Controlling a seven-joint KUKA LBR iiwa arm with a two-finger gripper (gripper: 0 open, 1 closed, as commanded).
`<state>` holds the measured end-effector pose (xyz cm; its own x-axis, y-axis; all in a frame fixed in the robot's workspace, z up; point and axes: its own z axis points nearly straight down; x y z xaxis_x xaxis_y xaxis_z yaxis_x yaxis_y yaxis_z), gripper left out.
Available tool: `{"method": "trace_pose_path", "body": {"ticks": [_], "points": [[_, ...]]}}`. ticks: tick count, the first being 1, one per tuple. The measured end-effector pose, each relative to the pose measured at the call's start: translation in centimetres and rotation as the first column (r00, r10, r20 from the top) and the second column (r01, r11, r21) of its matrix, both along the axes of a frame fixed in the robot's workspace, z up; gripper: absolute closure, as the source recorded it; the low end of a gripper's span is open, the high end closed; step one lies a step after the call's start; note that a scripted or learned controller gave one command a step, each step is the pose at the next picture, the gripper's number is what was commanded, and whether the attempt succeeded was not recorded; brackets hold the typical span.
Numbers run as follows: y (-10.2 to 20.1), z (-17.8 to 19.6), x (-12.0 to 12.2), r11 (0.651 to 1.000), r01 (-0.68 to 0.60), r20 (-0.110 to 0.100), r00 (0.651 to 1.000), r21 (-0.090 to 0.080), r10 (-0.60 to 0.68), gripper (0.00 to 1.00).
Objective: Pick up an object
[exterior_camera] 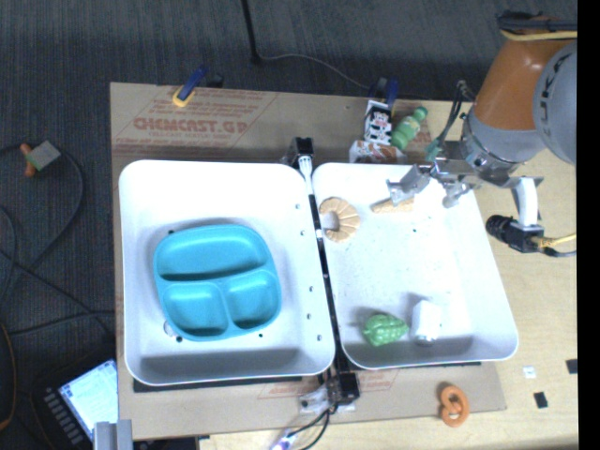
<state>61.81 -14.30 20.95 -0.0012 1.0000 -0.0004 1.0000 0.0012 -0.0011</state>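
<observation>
Left bin: smooth white plastic, rounded corners, holds glossy turquoise three-compartment tray. Right bin, same make, touching it at 3 o'clock. My pincer, grey metal, over right bin's 12 o'clock rim, fingers spread apart, nothing between them. Tan elongated piece just beside at 8 o'clock. Ridged beige ring at bin's 10 o'clock. White cylinder and knobbly green lump near 6 o'clock. Cardboard beneath, red print reads roughly "CHEMCAST".
</observation>
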Motion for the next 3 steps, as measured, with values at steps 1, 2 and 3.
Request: {"method": "trace_pose_path", "body": {"ticks": [1,2,3], "points": [[2.5,-8.9,-6.4,1.000,0.001,-0.003,1.000,0.001,-0.001,0.00],[-0.4,-11.0,-2.1,1.000,0.001,0.000,1.000,0.000,-0.001,0.00],[-0.4,-10.0,-2.1,1.000,0.001,0.000,1.000,0.000,-0.001,1.00]]}}
